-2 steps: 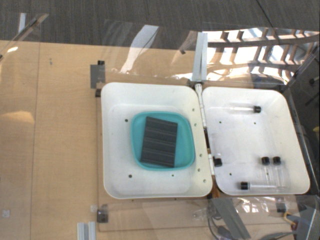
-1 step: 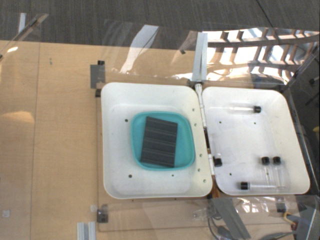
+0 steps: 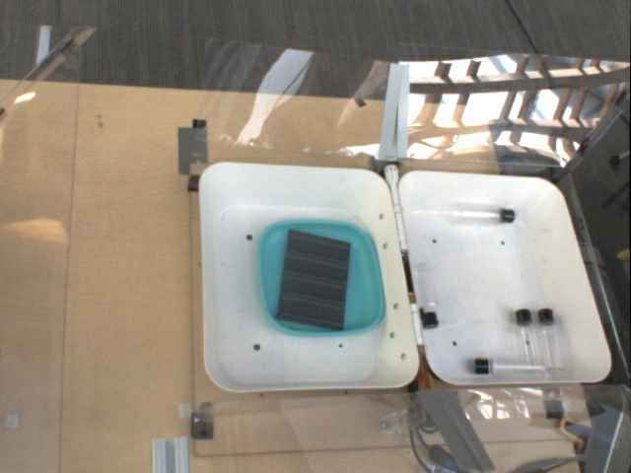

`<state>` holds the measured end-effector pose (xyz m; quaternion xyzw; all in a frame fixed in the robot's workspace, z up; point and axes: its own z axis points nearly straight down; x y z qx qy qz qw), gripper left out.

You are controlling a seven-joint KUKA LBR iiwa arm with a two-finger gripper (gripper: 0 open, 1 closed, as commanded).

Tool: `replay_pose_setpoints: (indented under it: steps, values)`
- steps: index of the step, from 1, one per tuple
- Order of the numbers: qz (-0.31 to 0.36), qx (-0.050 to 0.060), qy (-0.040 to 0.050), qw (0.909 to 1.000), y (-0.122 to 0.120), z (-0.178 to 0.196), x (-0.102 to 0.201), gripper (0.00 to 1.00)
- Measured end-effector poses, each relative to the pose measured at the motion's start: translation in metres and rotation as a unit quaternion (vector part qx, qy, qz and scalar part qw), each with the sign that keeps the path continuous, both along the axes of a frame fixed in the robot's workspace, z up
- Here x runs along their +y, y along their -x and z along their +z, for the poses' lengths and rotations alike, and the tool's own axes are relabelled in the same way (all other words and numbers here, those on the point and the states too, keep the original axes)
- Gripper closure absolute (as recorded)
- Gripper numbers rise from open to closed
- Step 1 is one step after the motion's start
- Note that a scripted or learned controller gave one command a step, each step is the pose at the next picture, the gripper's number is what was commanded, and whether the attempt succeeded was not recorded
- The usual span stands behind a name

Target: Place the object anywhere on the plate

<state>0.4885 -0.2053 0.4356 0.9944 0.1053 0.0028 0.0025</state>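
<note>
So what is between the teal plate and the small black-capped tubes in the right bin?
In the camera view, bare white floor and the two bins' touching rims separate the plate from the tubes.

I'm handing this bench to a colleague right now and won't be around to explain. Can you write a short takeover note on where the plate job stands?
Gripper: I can't report a state for it from this camera view.
Job's things: the teal plate sits in the middle of the left bin. The dark ribbed block lies flat on the plate, within its rim.
Other: the right bin holds a few clear tubes with black caps, scattered toward its right and lower parts.
Done: the object appears to be on the plate already.
Left: likely nothing beyond confirming the placement.
</note>
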Motion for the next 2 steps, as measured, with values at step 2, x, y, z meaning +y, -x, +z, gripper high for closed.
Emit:
replay_pose_setpoints:
  steps: [2]
  values:
    - [-0.003, 0.003, -0.0023, 1.0, 0.0, -0.164, 0.0, 0.0]
